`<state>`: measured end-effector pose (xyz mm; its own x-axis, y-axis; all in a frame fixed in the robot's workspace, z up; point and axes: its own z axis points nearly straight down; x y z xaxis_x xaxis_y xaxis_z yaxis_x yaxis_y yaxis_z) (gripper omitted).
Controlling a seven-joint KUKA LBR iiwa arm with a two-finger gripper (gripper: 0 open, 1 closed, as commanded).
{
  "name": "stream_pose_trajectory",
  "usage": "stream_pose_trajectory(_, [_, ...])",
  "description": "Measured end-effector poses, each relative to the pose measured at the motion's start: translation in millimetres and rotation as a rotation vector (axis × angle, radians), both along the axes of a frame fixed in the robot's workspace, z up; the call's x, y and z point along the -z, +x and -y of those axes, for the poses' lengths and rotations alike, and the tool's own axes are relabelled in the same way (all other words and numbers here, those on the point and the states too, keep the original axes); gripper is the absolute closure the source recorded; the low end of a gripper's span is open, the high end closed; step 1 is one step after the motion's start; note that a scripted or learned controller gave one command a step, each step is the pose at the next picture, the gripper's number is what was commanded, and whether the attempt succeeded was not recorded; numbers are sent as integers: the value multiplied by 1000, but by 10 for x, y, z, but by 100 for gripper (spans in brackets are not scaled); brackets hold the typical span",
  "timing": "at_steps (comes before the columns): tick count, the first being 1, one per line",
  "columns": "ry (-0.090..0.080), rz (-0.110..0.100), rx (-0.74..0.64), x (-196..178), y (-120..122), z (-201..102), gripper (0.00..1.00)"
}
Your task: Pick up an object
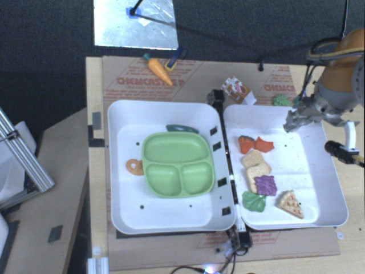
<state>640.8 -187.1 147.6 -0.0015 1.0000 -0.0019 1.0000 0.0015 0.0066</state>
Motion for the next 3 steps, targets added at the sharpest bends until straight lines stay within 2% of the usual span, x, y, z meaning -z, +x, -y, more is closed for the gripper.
stream_pose_trajectory(2, [0, 0, -3, -798, -28, 21, 100])
stream_pose_trajectory(3, [3, -5, -7, -785, -146, -399, 100])
